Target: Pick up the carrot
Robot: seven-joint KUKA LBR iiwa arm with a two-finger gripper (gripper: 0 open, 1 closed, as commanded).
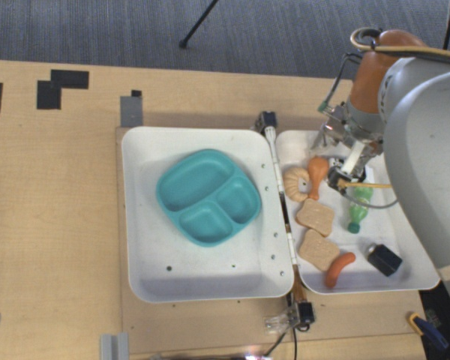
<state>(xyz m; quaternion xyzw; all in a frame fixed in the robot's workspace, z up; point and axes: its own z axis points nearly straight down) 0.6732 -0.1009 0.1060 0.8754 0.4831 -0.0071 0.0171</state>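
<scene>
The carrot (317, 175) lies in the right bin (405, 276), just beside a pale croissant (295, 181); the hand (348, 172) hovers just beside the carrot; its grip I cannot tell.

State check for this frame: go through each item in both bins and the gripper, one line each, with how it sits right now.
teal plate: flat in left bin, right way up.
carrot: lying in right bin, beside the gripper.
gripper: low over right bin, next to carrot.
croissant: lying against carrot.
bread slices: lying flat.
sausage: lying at the front.
green bottle: on its side.
black block: resting near the front right.
</scene>
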